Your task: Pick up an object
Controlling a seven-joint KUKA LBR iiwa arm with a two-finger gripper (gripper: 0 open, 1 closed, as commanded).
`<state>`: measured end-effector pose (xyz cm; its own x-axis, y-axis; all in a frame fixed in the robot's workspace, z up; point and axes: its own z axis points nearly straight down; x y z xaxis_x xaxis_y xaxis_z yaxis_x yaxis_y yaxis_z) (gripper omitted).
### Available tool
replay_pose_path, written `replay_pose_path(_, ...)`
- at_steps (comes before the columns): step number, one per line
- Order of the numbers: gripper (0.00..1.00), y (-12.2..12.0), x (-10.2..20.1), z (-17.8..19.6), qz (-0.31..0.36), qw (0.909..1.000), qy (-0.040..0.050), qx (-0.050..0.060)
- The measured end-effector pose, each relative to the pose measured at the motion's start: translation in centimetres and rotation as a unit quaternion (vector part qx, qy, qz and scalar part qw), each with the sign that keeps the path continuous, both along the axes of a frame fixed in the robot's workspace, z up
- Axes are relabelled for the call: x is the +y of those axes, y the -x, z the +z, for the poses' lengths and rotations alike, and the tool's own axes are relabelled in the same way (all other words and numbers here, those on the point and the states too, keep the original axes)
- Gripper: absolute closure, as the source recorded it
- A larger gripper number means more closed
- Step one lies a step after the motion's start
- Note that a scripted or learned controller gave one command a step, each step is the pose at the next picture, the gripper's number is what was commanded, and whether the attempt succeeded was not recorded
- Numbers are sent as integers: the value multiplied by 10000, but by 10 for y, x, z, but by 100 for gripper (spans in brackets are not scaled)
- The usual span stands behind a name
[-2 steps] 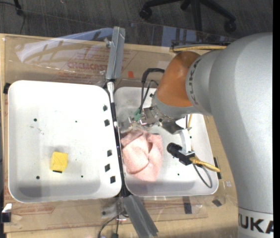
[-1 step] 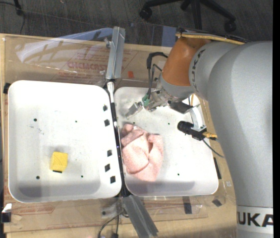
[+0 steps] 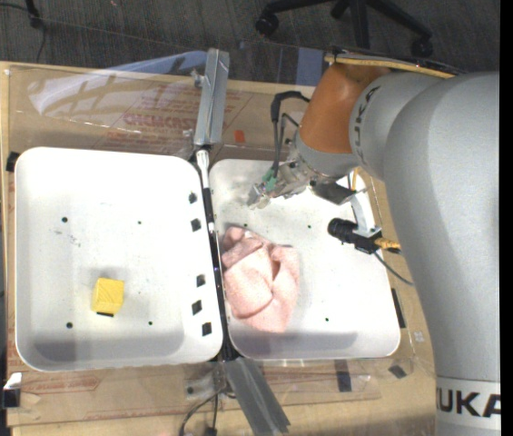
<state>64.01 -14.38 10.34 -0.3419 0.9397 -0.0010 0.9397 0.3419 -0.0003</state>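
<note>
Fuzzy pink cloth (image 3: 261,282) lies in a smooth, glossy white plastic bin (image 3: 365,334).

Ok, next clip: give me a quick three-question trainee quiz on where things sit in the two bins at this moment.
1. True or false: the yellow block lies in the same bin as the pink cloth.
2. Multiple choice: the gripper is over which part of the right bin? A) its far left corner B) its near right corner C) its centre
3. Fill in: the pink cloth lies against the right bin's ____ wall.

Key: 1) False; the block is in the left bin, the cloth in the right one. 2) A. 3) left; the wall next to the divider between the bins.
</note>
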Motion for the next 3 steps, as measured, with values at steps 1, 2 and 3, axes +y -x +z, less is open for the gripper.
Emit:
replay_pose_path(1,0,0,0,0,0,10000,1,0)
replay_pose_path(2,0,-11,-6,-11,1237,9922,-19,125)
replay_pose_path(3,100,-15,-4,-1,1271,9919,5,45)
